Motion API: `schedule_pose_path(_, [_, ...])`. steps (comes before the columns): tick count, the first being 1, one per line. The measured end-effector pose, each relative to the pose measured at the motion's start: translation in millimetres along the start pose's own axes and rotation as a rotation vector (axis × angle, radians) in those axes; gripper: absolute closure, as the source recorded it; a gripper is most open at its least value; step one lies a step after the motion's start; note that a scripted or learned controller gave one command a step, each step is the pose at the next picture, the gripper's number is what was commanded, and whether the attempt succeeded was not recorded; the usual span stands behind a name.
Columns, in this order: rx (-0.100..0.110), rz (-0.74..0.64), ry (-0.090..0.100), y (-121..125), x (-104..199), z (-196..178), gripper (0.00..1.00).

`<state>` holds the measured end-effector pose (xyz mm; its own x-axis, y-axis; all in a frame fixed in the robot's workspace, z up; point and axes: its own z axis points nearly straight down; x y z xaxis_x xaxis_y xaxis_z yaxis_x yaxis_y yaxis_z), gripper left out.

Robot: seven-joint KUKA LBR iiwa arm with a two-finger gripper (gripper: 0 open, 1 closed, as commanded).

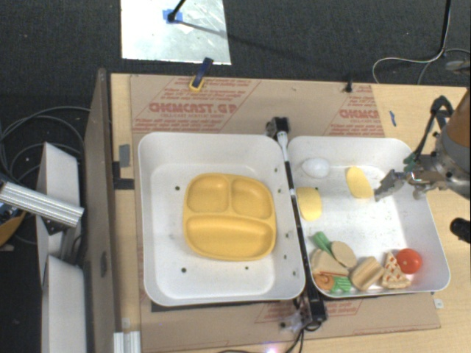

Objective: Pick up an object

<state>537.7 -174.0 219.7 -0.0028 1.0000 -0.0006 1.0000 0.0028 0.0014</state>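
Two shallow white bins sit side by side: the left bin [158, 219] holds one yellow three-compartment plastic tray [228, 216]. The right bin [430, 237] holds two yellow oval pieces [359, 182], one white egg-shaped piece [316, 168] toward eleven o'clock, and toy foods heaped at six o'clock. One grey gripper [386, 186], grip unclear, is at three o'clock.

- You see the gripper [388, 184] over the right bin [423, 219], just beside a yellow piece [359, 182].
- A yellow divided tray [228, 216] lies in the left bin [165, 160].
- Toy food [360, 267] crowds the right bin's near edge.
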Motion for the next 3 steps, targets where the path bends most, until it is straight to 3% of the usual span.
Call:
schedule_pose_path(1, [0.001,0.004,0.000,4.5,-28.9,141.3,0.00])
schedule_pose_path(2, [-0.014,-0.010,-0.001,73.2,42.0,32.6,0.00])
schedule_pose_path(3, [0.003,0.004,0.000,70.6,-0.5,140.5,0.00])
